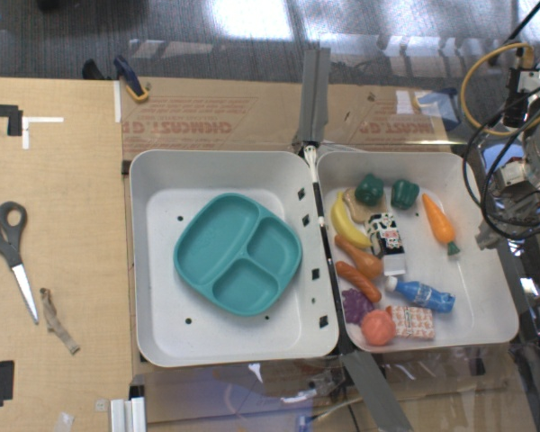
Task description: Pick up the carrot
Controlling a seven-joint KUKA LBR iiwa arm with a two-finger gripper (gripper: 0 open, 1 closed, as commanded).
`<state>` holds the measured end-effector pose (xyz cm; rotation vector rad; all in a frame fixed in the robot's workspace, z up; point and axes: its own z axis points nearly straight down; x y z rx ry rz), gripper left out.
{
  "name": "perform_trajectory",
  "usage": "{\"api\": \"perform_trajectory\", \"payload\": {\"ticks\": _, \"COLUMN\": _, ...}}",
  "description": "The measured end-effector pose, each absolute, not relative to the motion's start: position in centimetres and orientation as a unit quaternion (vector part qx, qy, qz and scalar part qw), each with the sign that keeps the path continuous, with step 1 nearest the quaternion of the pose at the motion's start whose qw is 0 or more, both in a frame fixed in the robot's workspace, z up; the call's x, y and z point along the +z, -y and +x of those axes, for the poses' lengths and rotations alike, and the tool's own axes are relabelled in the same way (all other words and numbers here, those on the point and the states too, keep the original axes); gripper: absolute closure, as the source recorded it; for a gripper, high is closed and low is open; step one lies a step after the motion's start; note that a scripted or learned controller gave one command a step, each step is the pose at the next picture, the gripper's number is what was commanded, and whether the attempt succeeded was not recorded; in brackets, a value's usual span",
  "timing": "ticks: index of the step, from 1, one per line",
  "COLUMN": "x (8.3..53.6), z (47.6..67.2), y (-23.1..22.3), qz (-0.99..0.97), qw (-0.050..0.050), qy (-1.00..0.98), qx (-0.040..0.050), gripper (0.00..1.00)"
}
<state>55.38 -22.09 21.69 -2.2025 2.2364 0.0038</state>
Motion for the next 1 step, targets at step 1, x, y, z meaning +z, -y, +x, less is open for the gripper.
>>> {"api": "perform_trajectory", "payload": {"ticks": 1, "x": 9.2, "z": 50.12, "y": 21.95, "qz": -0.754, "qw": 0.002, "qy": -0.657, "qx": 0.0003, "gripper": 1.0}}
